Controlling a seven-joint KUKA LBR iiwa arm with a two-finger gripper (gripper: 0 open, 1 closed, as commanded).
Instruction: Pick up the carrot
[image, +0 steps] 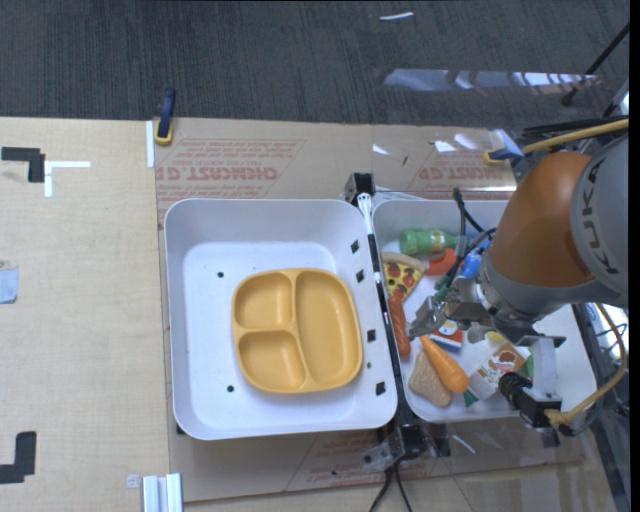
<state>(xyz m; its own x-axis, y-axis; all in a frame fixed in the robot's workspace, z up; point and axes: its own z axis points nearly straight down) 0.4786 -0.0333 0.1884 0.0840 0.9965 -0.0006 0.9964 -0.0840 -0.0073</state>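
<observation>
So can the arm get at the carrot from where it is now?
Probably yes. The carrot lies uncovered in the right bin, with the tool just above it. Bread touches its left side and a packet sits close on the right.

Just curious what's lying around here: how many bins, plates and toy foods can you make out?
Bins: 2, left bin, right bin
Yellow plate: 1
Toy foods I can identify: 5, carrot, pizza slice, green bottle, sausage, bread slice
Total: 8

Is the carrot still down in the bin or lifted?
Down. The carrot lies flat in the right bin, partly on the bread slice. The tool sits just above it, not around it.
</observation>
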